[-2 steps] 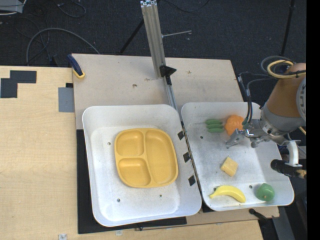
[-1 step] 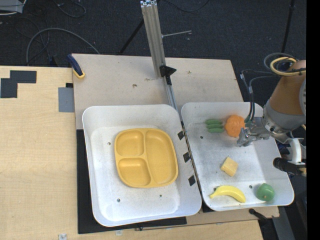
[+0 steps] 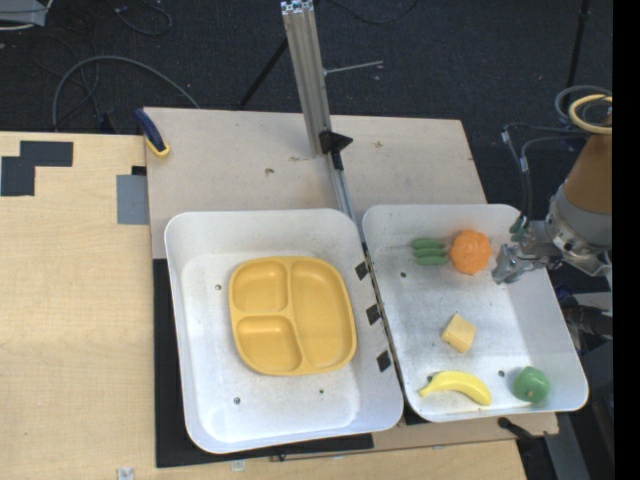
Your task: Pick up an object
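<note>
The right bin [image 3: 405, 383] holds an orange fruit [image 3: 470, 251] with a green pod-like piece [image 3: 430, 252] just left of it. A pale yellow cheese wedge [image 3: 459, 333] lies mid-bin. A yellow banana [image 3: 457, 386] and a green pepper [image 3: 531, 384] rest near the front edge. My gripper [image 3: 509, 265] hangs at the bin's right rim, just right of the orange and slightly lower. Nothing shows between its fingers.
The left bin [image 3: 200, 398] carries a yellow divided plate [image 3: 292, 314]. A metal post [image 3: 311, 73] rises behind the bins. The grey arm with its orange band [image 3: 590, 183] reaches in from the right. Wooden bench surface lies to the left.
</note>
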Motion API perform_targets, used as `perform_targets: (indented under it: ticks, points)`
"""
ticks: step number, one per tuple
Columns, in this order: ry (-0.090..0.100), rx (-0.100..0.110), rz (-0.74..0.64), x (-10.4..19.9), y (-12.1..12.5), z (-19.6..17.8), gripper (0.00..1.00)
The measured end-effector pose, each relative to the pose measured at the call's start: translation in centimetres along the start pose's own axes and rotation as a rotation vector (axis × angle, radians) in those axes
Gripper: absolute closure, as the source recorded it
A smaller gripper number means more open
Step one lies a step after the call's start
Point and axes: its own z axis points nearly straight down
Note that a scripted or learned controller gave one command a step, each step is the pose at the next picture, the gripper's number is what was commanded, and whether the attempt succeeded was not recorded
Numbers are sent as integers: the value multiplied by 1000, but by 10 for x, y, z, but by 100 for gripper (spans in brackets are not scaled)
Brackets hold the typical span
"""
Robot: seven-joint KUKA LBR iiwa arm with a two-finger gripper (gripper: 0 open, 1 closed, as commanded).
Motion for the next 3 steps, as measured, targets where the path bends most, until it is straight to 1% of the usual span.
perform_targets:
  ticks: [1, 2, 3]
  points:
    - [0, -2, -4, -1, 0, -36, 100]
    - [2, 3, -7, 54, -9, -31, 100]
    - [2, 3, -7, 113, -7, -25, 100]
